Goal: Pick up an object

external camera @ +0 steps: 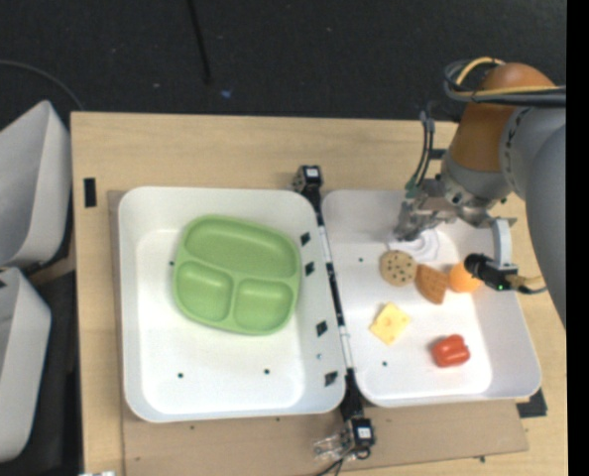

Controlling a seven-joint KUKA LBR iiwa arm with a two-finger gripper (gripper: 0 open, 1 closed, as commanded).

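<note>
Over the right bin, the gripper is hanging just above the cookie; I cannot tell its state. Nothing is looking lifted yet; the grasp is remaining.

This is a robot lab or test cell. A wooden bench stands on dark floor and bears two white bins clipped side by side. A grey and orange arm with loose cables reaches in, and toy food and a green plate serve as props.
</note>
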